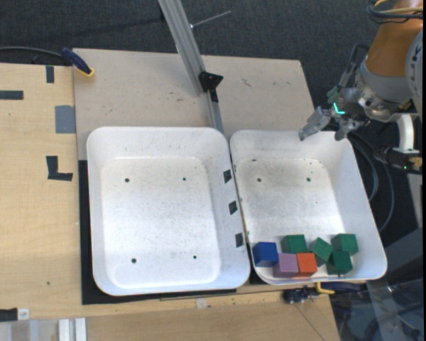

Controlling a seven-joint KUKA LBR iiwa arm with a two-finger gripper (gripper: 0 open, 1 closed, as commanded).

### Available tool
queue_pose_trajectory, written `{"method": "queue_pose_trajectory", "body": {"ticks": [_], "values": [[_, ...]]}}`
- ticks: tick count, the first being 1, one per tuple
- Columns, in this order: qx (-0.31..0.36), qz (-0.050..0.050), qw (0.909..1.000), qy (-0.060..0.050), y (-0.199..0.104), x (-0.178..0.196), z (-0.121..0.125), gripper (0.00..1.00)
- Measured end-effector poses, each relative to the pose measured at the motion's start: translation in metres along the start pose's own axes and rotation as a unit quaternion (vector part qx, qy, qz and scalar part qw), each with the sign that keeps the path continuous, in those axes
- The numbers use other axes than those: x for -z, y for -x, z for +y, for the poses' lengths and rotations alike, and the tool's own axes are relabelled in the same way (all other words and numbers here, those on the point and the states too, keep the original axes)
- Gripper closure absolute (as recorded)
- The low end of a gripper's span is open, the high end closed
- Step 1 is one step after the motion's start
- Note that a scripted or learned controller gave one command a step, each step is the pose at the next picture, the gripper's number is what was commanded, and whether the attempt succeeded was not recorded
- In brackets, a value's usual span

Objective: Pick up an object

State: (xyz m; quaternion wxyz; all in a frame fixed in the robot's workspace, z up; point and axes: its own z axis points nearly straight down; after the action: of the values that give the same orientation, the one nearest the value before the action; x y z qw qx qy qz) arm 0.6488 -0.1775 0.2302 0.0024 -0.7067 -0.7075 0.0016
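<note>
Gripper (pixel 325 126) fingers spread apart, nothing between them. It hangs over the far rim of the right bin (pixel 355 183), at its upper right corner, wrist and orange-banded arm (pixel 392 48) trailing off to the right.

Key relation: all candidate objects lie at the opposite, near end of the same bin, well apart from the fingers, straight down the view and slightly left to slightly right. Cluster of small cubes packed touching or almost touching: blue block (pixel 265 253) leftmost, purple block (pixel 288 263), orange block (pixel 307 263), four green blocks (pixel 294 244) behind and to the right. No long axis to align on; all roughly cubic.

Left bin (pixel 99 190) holds no blocks.

Judgement: tight packing may block finger entry; blue, at the cluster's edge, looks easiest.
</note>
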Motion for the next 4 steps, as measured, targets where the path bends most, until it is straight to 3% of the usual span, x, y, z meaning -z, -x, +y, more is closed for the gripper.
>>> {"method": "queue_pose_trajectory", "body": {"ticks": [1, 4], "values": [[0.000, -0.001, 1.0000, 0.002, 0.000, 0.003, 0.001, 0.00], [0.000, -0.001, 1.0000, 0.000, 0.013, -0.141, -0.004, 0.00]]}}
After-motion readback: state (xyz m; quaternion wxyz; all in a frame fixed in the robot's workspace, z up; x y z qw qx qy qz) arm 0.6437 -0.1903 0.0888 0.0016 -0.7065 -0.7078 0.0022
